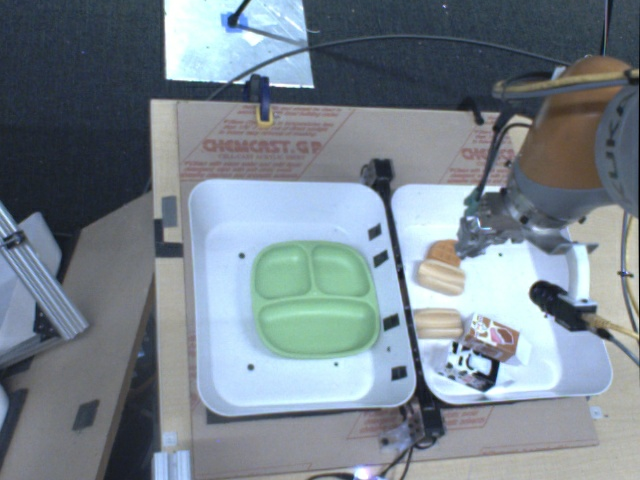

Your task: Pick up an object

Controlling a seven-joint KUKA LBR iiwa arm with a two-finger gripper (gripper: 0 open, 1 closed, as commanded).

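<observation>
Gripper hangs over the right bin, just beside the bun; finger state: cannot tell. The roll lies nearer. Both judged light, soft, crushable; grasp across the middle, gently.

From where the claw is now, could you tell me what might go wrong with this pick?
1. The claw hangs beside two bread rolls lying close together in the right bin; closing there may nudge one away or catch both.
2. A third roll, a small carton and a black-and-white packet crowd the bin's near corner, leaving little room for a clean grasp.
</observation>
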